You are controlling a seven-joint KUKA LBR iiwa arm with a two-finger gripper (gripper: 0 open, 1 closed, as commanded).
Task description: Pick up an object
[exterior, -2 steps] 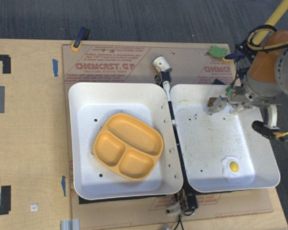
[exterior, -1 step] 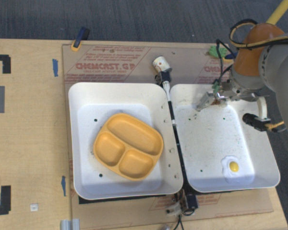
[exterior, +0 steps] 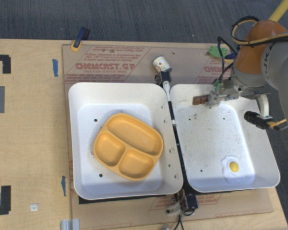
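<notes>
Gripper (exterior: 216, 96), finger state indeterminable, at the far rim of the right bin (exterior: 259, 176); open white floor lies nearward. A small fried-egg toy (exterior: 232, 166), white with yellow yolk, rests in that bin's near corner, well apart from the gripper. The left bin (exterior: 81, 128) holds a glossy yellow three-compartment tray (exterior: 128, 145).

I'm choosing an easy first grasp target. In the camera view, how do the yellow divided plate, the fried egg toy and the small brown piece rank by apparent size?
Largest to smallest:
1. yellow divided plate, in the left bin, by far the biggest.
2. fried egg toy, in the right bin's near corner.
3. small brown piece, at the right bin's far edge, slightly smaller than the egg.
</notes>
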